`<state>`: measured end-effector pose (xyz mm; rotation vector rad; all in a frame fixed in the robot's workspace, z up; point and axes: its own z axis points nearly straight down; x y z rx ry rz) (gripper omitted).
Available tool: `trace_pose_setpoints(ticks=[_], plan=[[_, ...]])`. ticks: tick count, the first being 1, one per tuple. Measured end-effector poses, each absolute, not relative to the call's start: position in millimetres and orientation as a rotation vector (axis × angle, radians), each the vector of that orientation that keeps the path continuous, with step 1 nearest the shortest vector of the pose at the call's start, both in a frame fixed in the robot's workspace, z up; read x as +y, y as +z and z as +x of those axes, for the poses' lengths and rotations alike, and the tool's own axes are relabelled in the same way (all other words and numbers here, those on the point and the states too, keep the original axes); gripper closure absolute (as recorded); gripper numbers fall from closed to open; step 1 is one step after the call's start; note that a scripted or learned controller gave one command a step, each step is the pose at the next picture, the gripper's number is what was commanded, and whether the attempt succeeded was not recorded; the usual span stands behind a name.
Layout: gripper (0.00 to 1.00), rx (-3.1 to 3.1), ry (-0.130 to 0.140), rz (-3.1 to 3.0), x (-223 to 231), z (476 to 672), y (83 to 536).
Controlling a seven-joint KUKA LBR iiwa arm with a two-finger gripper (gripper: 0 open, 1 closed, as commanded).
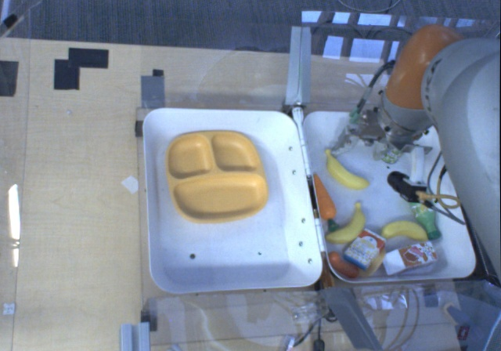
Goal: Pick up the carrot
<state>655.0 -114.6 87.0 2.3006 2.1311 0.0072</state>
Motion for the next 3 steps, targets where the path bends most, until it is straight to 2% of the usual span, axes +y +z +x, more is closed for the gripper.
trace_pose_setpoints(ticks=[1,2,3], plan=[[0.00,2.310,0.006,2.121,-88,649.4,115],[0.00,2.523,0.005,1.866,-87,634.8,108],[0.00,2.886,0.010,1.202,-90,592.2,90]])
